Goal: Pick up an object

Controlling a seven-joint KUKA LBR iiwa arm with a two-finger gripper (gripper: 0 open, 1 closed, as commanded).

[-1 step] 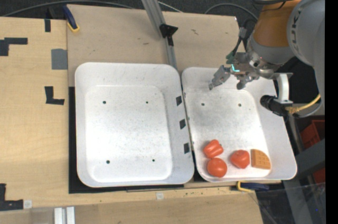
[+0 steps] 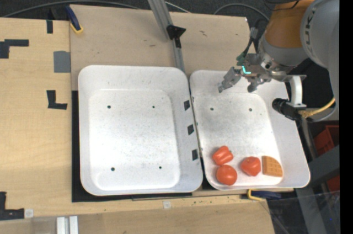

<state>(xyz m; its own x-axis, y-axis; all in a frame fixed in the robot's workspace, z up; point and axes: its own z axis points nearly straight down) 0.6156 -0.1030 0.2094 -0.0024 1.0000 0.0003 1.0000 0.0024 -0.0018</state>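
The gripper (image 2: 240,83) was seen above the far end of the right bin (image 2: 287,133), at the end of the grey arm (image 2: 309,23) with its orange band, which reached in from the right. Its two fingers were spread apart, one pointing toward the left at the bin's far edge and the other toward the near side, and nothing was held between them.

The objects available for picking were found well apart from the gripper, at the opposite, near end of the same bin. Four items were grouped there along the near rim. A red pepper-like piece (image 2: 222,155) was placed farthest to the left and slightly farther from the rim. A round red tomato-like piece (image 2: 226,175) was seen just beside it, nearer the rim. Another red piece (image 2: 250,166) was placed to their right, and a tan waffle-like piece (image 2: 271,166) was set just beside that one, closest to the bin's right corner. Whether the neighbouring pieces were touching could not be told with certainty.

The left bin (image 2: 135,128) was set alongside the right one, their inner rims meeting. Both bins were carried on a wooden bench (image 2: 33,117).
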